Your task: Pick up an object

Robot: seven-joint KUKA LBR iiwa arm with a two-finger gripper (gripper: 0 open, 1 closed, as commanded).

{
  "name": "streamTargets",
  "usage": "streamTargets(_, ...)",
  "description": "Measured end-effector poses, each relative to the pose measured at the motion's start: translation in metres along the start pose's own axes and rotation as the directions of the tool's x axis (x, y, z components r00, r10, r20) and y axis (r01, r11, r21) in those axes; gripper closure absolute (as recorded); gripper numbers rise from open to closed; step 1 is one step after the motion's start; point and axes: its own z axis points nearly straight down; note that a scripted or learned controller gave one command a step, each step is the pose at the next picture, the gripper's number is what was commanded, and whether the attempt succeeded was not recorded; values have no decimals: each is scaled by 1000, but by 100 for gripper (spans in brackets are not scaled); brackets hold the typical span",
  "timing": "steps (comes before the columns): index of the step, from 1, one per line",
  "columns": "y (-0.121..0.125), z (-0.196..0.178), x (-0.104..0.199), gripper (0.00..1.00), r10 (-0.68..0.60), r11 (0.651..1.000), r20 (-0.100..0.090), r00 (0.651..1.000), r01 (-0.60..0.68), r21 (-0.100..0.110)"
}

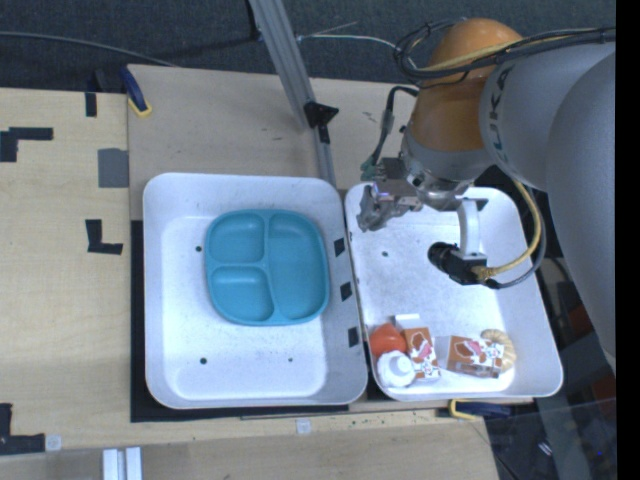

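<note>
Near the right bin's [530, 298] far-left rim, the claw [375, 208] hovers, grip state unclear.

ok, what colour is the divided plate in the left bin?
Teal blue, a plain divided plate with three compartments; the camera view shows it best.

Arm enters from the right edge of the camera view; wide grey link fills the upper right. Orange band [462, 78] sits above the wrist, near the far edge of the right bin [520, 363]. Wrist points down and toward the left. Gripper [372, 211] hangs over the far left corner of the right bin, close to the wall shared with the left bin. Nothing visible between its fingers. Black cables loop around the wrist.
</note>
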Motion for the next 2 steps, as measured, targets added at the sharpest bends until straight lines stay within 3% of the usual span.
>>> streamTargets(2,-41,-10,84,100,-1,1000,0,1000,1,-1)
